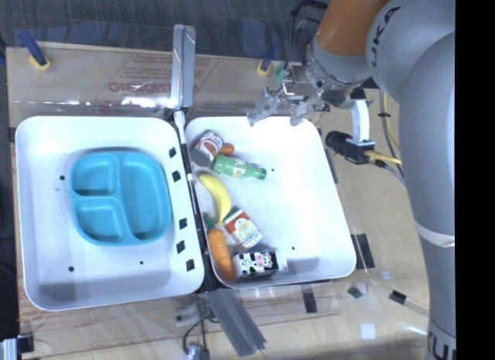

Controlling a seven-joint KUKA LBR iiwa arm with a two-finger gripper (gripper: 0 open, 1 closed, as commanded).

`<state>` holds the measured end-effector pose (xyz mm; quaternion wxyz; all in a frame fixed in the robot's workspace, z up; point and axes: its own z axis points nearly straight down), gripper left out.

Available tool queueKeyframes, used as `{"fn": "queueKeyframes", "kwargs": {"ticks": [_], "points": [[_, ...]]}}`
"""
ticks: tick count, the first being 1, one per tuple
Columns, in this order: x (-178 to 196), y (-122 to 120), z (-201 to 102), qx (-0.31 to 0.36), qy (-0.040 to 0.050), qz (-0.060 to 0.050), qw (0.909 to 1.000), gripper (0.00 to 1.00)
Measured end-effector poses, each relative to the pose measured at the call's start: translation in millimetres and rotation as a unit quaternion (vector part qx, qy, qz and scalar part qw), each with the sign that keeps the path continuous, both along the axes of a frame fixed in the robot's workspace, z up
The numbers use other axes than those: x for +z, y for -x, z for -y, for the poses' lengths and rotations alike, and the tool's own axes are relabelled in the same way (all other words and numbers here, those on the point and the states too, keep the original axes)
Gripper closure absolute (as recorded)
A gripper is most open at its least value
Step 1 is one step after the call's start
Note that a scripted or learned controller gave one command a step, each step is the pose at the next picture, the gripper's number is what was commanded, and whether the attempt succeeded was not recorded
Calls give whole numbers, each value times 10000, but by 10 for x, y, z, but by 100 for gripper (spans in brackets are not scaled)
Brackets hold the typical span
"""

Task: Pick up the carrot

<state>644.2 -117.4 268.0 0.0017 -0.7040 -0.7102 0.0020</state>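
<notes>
The orange carrot lies in the right bin near its front left corner, between a small red-and-white carton and the bin wall. My gripper hangs over the bin's back edge, well above and far from the carrot. Its two fingers are spread apart, with nothing between them.
A yellow banana, a green bottle, a red-and-white can and a black-and-white box also lie along the right bin's left side. The left bin holds a blue divided tray. A metal divider stands between the bins.
</notes>
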Motion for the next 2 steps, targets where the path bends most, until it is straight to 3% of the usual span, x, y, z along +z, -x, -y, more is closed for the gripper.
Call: {"fn": "queueKeyframes", "kwargs": {"ticks": [1, 2], "points": [[-559, 336, 152, 1042, -9, 4, 9946, 0], [-761, 166, -557, 2042, -13, 3, 9789, 0]]}}
